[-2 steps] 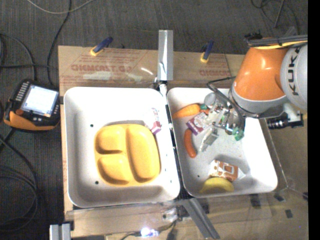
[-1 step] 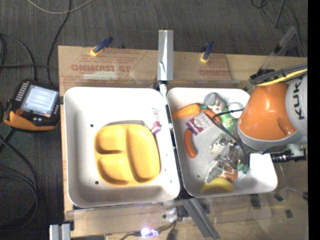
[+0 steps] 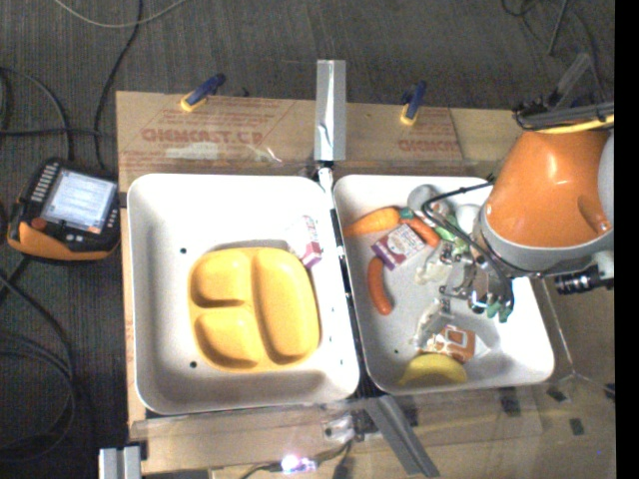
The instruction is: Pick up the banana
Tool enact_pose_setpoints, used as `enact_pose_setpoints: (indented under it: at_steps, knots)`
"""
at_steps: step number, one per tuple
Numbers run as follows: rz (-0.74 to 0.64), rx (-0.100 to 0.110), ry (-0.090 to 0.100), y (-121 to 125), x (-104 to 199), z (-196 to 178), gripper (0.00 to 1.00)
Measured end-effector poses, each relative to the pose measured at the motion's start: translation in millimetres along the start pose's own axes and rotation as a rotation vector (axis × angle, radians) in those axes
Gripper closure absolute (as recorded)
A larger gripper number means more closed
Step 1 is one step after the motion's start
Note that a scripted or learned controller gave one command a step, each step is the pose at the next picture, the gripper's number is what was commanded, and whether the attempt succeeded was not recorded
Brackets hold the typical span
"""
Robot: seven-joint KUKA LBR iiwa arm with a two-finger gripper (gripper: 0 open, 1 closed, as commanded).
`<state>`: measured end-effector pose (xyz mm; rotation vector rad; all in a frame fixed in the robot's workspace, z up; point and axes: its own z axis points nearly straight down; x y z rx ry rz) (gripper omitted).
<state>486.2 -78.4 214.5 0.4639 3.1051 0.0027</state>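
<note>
The gripper [image 3: 477,289] hangs low over the right bin [image 3: 529,352], below the arm's orange band [image 3: 549,193], and its metal parts blur together with cables and clutter beneath, so whether it is spread or closed cannot be told, nor whether it touches anything. It sits just above a clear wrapped packet with an orange label [image 3: 449,339], which lies near the bin's front edge. The banana [image 3: 433,370], a pale yellow curved shape, rests at the very front of the same bin, just in front of that packet and apart from the gripper; nothing shows it being lifted. Further back in the bin, to the gripper's left in the view, a small purple and white packet [image 3: 399,244] lies beside an orange carrot [image 3: 372,221] near the bin's back left corner, and a small orange sausage-shaped piece [image 3: 379,287] lies closer to the dividing wall. The left bin [image 3: 150,267] carries a yellow divided tray [image 3: 256,305] with three compartments, set near its middle, and a small pink and white item [image 3: 311,250] just at the tray's back right corner. Outside the bins, a teach pendant [image 3: 70,208] with a lit screen lies on the floor at the view's left, and two blue and yellow clamps [image 3: 203,91] grip the back edge of the brown board beneath the bins.
</note>
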Motion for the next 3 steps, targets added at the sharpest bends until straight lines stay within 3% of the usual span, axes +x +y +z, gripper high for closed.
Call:
enact_pose_setpoints:
  at_steps: [1, 2, 3]
  knots:
    - [-0.038, 0.001, -0.011, -16.2, -6.2, 124.9, 0.0]
    - [-0.037, -0.001, -0.017, -14.8, -8.4, 114.3, 1.0]
    - [-0.037, -0.001, -0.017, -14.8, -8.2, 114.5, 0.0]
